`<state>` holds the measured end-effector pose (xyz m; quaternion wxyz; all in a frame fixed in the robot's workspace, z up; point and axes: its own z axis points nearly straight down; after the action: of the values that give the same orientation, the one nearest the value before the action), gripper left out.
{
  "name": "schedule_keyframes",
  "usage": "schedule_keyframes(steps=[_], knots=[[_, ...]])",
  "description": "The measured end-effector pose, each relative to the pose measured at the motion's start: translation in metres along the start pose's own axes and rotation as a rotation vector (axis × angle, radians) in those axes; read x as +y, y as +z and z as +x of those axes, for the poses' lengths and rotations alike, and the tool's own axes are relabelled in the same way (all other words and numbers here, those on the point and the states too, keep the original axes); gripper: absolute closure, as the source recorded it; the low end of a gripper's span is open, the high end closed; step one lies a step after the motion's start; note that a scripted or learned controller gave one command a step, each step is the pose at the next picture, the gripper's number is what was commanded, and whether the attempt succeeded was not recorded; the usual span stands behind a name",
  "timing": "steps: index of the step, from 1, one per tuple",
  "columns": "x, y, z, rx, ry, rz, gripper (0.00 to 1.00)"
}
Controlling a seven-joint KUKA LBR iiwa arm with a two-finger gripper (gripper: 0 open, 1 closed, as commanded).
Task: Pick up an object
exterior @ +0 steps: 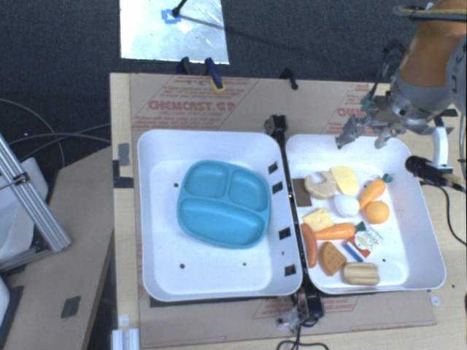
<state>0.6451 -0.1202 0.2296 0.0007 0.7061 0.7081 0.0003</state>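
Gripper: I am holding my gripper [365, 131] above the far edge of the right bin [427, 232]; my fingers [346, 135] are standing spread apart with nothing between them.
Targets: the toy food is lying heaped in the right bin; an egg [346, 205], an orange [377, 212], two carrots [335, 232], a hot dog [310, 245] and a bread roll [360, 273] are sitting close together, some touching.
Left bin: I am leaving the blue tray [223, 203] alone.
Progress: nothing is lifted yet; I am judging that choosing a piece, descending, closing and raising are all left.
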Motion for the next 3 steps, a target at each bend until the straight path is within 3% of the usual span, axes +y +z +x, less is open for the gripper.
schedule_keyframes(steps=[3], knots=[[0.001,0.145,-0.008,-0.001,0.001,0.0,0.0]])
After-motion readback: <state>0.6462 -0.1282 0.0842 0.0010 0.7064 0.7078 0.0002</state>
